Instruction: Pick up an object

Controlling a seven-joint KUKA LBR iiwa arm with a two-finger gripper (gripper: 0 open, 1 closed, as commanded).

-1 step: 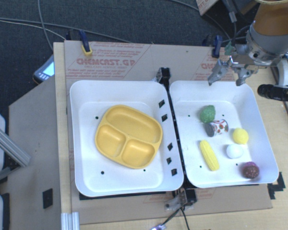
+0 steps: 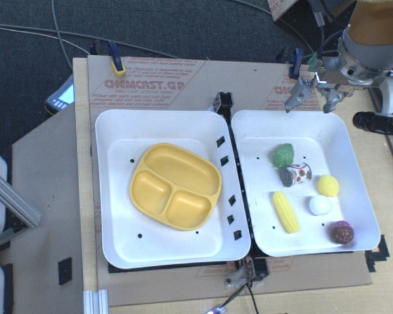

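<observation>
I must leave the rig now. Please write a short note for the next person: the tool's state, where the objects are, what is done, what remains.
Tool: open, holding nothing, hovering over the far rim of the right bin.
Right bin holds: green object, small can, yellow ball, white ball, corn cob, dark red fruit.
Left bin: yellow divided plate.
Done: nothing picked up yet.
Left: descend, grasp one object, lift it.
</observation>
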